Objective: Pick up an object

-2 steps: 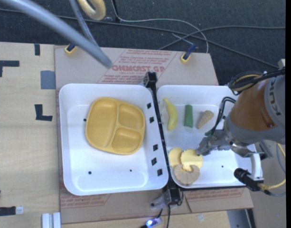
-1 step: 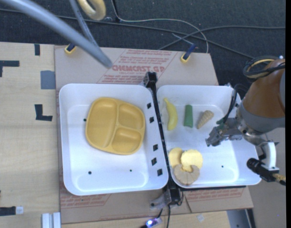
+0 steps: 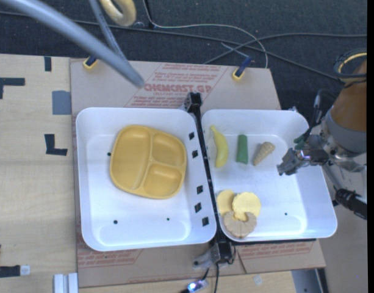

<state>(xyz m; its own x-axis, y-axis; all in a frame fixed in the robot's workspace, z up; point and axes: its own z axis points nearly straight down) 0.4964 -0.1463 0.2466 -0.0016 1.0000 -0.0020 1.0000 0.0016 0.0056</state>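
Note:
In the right bin (image 3: 309, 221) lie a yellow banana (image 3: 220, 146), a green stick-shaped piece (image 3: 242, 149), a beige cone (image 3: 263, 152), and near the front left corner a pile of yellow and tan slices (image 3: 239, 212). My gripper (image 3: 290, 163) hangs over the bin's right part, a short way right of the cone and apart from it. I see nothing between its dark fingers.
The left bin (image 3: 92, 188) holds a yellow divided plate (image 3: 148, 161). A black divider (image 3: 202, 176) with clips runs between the bins. Grey tubes (image 3: 113, 47) and cables cross the back. The arm's orange-banded body (image 3: 351, 112) stands at the right.

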